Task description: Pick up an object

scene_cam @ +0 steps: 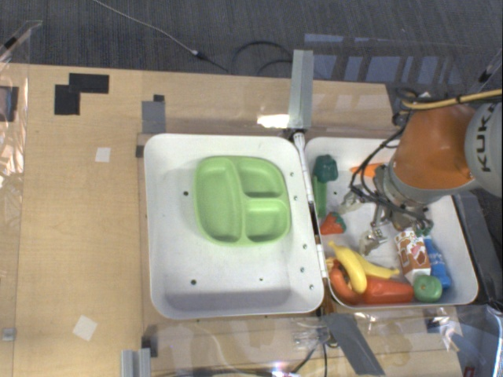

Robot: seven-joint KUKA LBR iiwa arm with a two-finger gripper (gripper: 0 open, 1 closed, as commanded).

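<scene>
On the far left we see the pale wooden bench [71, 234], with some black squares [78, 91] stuck near its back corner and two small white patches on its surface. Moving right, we come to the left white bin [169, 289], which holds a green divided plate [240, 199] lying flat near its middle, with one long compartment on its left side and two smaller ones on its right. A grey metal post [301, 89] stands at the back, just where the two bins meet.

The right white bin [464, 277] is crowded. Along its left wall we find a dark green toy [324, 168] with a lighter green stem running down below it, and below that a small red piece with a green top [332, 224]. Towards the front lies a yellow banana [357, 267], resting across a long red-orange item [377, 290] at the bin's front edge. Further right we see a red-and-white packet [410, 251], a blue item [437, 265] just beside it, and a round green ball [428, 288] in the front right corner.

The arm [428, 151] comes in from the right, its orange band above the bin. The gripper [380, 228] hangs over the middle of the right bin, just above the banana and beside the packet. We cannot tell how the jaws are set, and we see nothing clearly gripped
</scene>
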